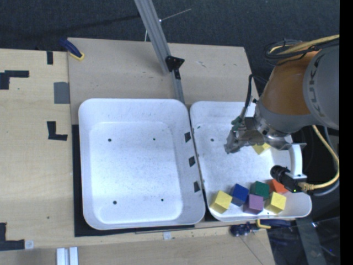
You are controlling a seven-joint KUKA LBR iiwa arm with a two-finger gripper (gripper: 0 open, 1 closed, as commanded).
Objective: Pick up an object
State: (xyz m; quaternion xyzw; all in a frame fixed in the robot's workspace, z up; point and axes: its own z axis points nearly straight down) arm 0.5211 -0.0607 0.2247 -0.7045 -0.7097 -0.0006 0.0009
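Note:
My gripper (233, 143) hangs low over the middle of the right bin (215, 120), with the orange-banded arm behind it to the right. A small yellow piece (261, 147) peeks out just right of the gripper, partly hidden by the wrist. Along the bin's near edge lies a cluster of blocks: a yellow block (222, 201), a blue block (240, 194), a green block (259, 189), a purple block (255, 203), another yellow block (278, 202) and an orange block (279, 186). The bin floor under the gripper tip looks bare.
The left bin (88, 148) sits beside the right one, separated by a raised rim (193, 148). A slanted metal pole (157, 32) crosses the bench behind the bins. Cables (325, 164) loop at the right of the arm.

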